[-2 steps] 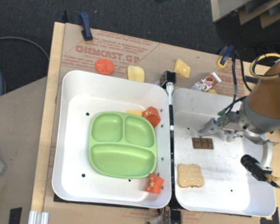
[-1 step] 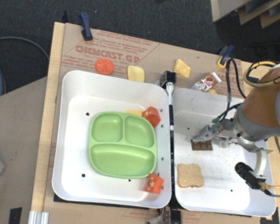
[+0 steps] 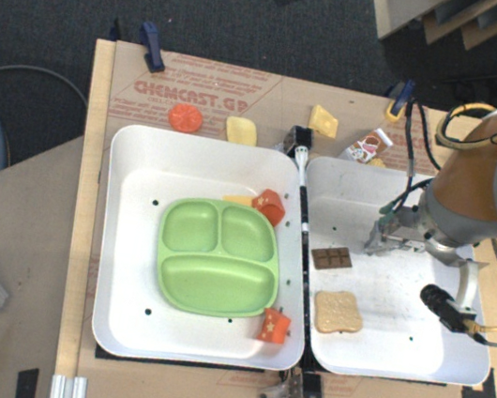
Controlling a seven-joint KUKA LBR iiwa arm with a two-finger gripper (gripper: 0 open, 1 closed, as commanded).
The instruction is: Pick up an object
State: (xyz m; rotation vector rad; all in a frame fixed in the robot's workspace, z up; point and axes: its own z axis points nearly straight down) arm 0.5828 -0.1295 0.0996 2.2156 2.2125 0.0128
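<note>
In the right bin (image 3: 447, 367) a brown chocolate bar (image 3: 332, 257) lies near the left wall, with a slice of toast (image 3: 337, 312) just below it. My gripper (image 3: 386, 239) hangs over the upper middle of that bin, up and to the right of the chocolate bar and apart from it. Nothing shows in its grasp. The left bin (image 3: 121, 219) bears a green divided plate (image 3: 217, 257). A red piece (image 3: 270, 207) and a yellow slice (image 3: 239, 199) sit at the plate's top edge, and an orange-red block (image 3: 274, 326) at its lower right corner.
On the cardboard behind the bins lie a red disc (image 3: 185, 117), a yellow lump (image 3: 240, 131), a cheese wedge (image 3: 323, 120), a small carton (image 3: 367, 148) and a black-and-white item (image 3: 299, 140). Blue clamps (image 3: 151, 47) hold the board. Cables run at the right.
</note>
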